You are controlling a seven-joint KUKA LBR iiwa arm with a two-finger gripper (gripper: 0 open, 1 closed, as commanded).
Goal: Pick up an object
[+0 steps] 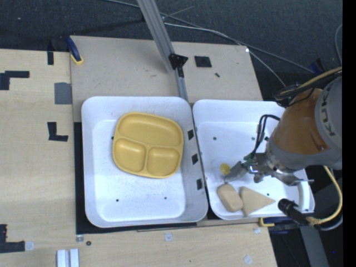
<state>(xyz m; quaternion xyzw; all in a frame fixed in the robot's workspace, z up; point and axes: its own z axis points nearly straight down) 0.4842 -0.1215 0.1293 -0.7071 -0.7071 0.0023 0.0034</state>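
The right bin (233,115) holds three small things near its front: a small yellow piece (224,168), a rounded beige lump (227,197) and a pale wedge-shaped piece (256,200). My gripper (245,170) hangs low over this bin, just right of the yellow piece and above the two beige pieces. Nothing shows as held in it. The grey arm with its orange band (300,129) covers the bin's right side.
A yellow divided plate (148,144) lies in the left bin (100,204). A grey metal bar (158,26) slants down from the top to the ridge between the bins. Cables run across the dark floor behind the bench.
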